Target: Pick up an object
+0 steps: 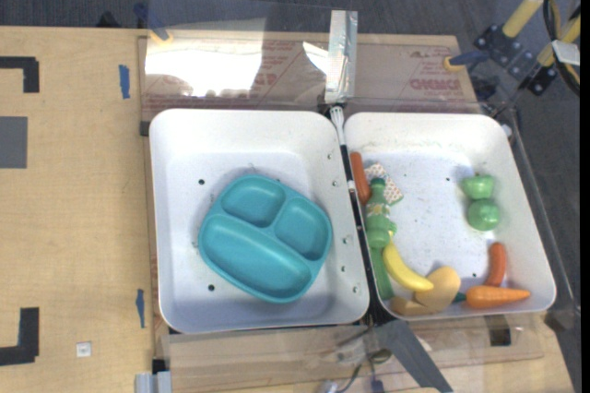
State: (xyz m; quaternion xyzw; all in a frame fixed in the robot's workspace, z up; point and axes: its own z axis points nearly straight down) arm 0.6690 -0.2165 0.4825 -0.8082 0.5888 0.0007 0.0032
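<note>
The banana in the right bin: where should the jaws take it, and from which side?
Grip the banana across its middle, coming straight down from above. It lies flat and curved, its upper end near the green toys by the bin's left wall and its lower end against the tan piece. The mid-section looks the most open, so closing across the narrow width there seems safest.

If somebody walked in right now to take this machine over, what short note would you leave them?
Arm and gripper: out of the bins, nothing picked up.
Left bin: a teal divided plate.
Right bin: toy food along the edges, with a banana, two green fruits, a carrot at the near right and another carrot by the divider.
Done: nothing.
Left: the whole job, pick up one object.
</note>
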